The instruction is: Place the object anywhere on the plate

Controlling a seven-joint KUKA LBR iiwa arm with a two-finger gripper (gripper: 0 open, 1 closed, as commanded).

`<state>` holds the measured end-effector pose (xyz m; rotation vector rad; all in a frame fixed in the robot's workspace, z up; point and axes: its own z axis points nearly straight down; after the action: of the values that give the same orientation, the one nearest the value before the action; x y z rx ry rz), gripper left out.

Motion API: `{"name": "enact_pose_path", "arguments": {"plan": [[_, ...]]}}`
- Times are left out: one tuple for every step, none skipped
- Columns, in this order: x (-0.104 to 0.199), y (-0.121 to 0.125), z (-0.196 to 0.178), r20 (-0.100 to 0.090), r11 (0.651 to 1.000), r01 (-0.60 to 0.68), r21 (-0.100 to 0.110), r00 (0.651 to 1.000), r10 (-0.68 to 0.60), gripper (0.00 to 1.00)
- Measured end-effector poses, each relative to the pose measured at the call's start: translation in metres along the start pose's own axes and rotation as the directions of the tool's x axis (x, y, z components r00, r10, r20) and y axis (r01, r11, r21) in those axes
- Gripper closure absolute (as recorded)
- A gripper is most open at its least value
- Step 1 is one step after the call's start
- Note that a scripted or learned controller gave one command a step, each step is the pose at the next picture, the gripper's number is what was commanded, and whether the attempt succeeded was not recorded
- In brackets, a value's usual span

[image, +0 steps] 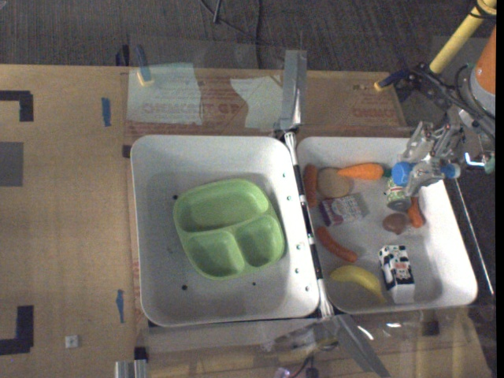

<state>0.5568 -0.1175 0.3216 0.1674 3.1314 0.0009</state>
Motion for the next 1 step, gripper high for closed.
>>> {"name": "enact_pose_path", "arguments": {"plan": [[0.0271, 0.0115, -0.013, -0.001, 0.994, 0.107, 0.0, 0.994, -0.107, 1.0]]}}
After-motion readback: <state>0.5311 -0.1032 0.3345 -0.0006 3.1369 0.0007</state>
